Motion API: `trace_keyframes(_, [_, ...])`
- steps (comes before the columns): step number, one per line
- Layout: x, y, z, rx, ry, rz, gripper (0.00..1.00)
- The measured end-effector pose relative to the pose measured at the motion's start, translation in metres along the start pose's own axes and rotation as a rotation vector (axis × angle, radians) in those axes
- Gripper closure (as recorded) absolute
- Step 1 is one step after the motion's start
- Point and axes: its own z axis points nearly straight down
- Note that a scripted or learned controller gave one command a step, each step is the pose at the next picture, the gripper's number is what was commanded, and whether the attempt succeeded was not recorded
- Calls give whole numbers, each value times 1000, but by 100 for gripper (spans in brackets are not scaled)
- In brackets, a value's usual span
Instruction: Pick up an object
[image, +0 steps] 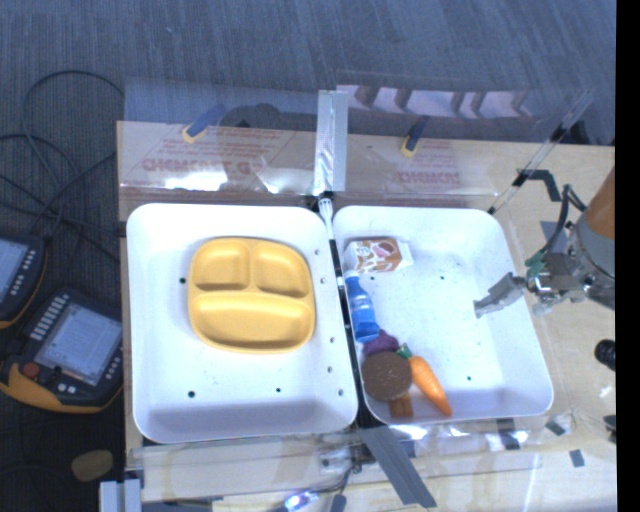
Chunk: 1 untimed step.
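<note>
Counter (440, 160): pale wood surface across the middle of the frame, bearing two shallow white bins side by side. Left bin (150, 330): holds one yellow divided plate (250, 293), three compartments, lying flat in the upper centre of the bin, well apart from the bin walls. Right bin (520, 370): contents gathered along its left wall and lower left corner. Item one, small printed packet (377, 255), brown and white, at the upper left of the right bin. Item two, blue bottle (361, 312) with a white cap, lying lengthwise just beside the left wall, below the packet. Item three, purple piece (380, 343), small, touching the lower end of the bottle. Item four, brown round disc (386, 375), just below the purple piece, overlapping it. Item five, orange carrot (430, 385) with a green top, lying aslant just beside the disc at its right. Item six, small brown block (401, 407) under the disc, near the lower rim. Tool (500, 296): at the right side of the frame, over the right edge of the right bin, a grey finger pointing left into the bin; nothing seen in its hold; how far open it is cannot be told. Tool stands well apart from all six items. Handheld control units (60, 345) on the dark floor at the left of the frame
</note>
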Motion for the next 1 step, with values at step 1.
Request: trace_keyframes(1, [36,99,68,2,-1,-27,0])
